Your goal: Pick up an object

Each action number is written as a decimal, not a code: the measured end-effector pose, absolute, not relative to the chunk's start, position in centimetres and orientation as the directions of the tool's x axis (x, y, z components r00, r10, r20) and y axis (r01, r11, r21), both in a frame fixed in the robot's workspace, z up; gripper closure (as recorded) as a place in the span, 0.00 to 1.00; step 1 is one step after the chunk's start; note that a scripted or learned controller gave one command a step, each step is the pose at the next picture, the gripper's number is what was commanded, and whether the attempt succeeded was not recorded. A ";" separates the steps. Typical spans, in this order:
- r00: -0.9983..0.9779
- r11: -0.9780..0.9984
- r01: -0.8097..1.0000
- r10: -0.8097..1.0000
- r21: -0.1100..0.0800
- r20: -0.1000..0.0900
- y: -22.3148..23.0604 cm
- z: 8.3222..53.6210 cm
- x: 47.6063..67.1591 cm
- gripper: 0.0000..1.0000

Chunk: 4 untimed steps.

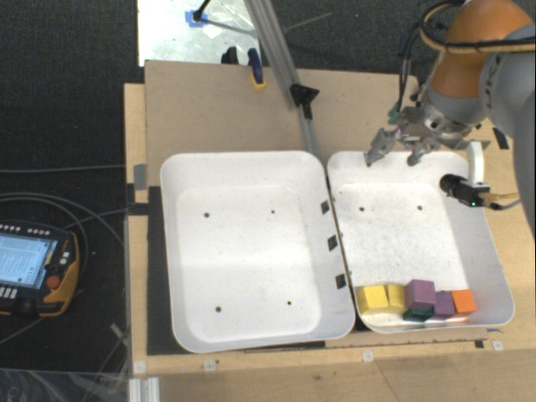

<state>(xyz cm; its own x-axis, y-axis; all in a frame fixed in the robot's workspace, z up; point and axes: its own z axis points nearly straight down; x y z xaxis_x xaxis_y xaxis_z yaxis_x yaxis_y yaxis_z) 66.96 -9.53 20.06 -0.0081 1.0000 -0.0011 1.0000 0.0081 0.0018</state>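
Observation:
Several small blocks lie along the near wall of the right bin (481,249): a yellow block (373,298), a second yellow piece beside it, a purple block (420,292), a dark green block (417,313), a smaller purple block (444,304) and an orange block (464,301). My gripper (394,151) hangs over the far rim of the right bin, well away from the blocks. Its two fingers are spread apart with nothing between them.
The left bin (180,224) sits beside the right one on the brown bench. A grey pole (276,44) slants down to the bins' far junction. A teach pendant (29,262) lies off the bench at the left.

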 end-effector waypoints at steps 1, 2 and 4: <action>0.001 -0.001 1.000 1.000 -0.001 -0.001 -11.2 18.5 65.1 0.00; 0.007 -0.007 1.000 1.000 -0.004 -0.002 -15.5 17.4 57.8 0.00; -0.007 0.007 1.000 1.000 0.005 0.002 -5.3 19.4 48.4 0.00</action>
